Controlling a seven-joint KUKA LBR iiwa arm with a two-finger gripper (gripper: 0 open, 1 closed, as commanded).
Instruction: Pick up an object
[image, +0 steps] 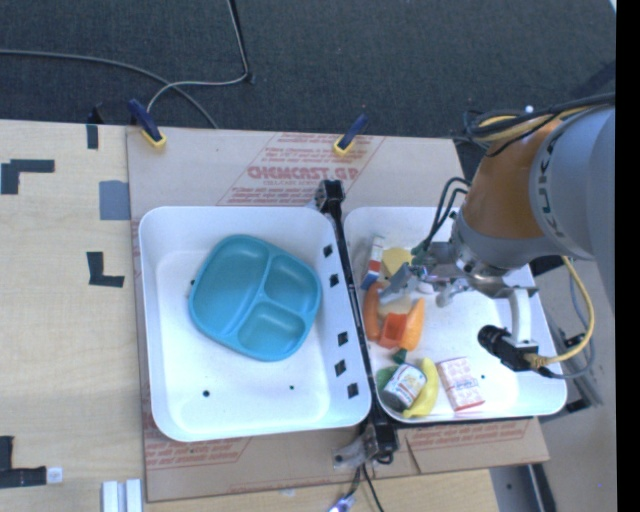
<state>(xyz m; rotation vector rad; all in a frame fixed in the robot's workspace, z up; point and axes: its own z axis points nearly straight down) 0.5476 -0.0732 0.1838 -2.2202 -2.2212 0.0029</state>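
The grey two-finger hand hangs low in the right-hand shallow white bin, over a cluster of small items; whether it is spread or pressed together I cannot tell. The likeliest target, an orange carrot-shaped plastic toy, lies just beside and below the hand toward the divider, its long axis running up and down the bin; an orange block lies almost directly beneath; a small labelled can, a yellow banana and a red-and-white carton sit farther toward the near rim.
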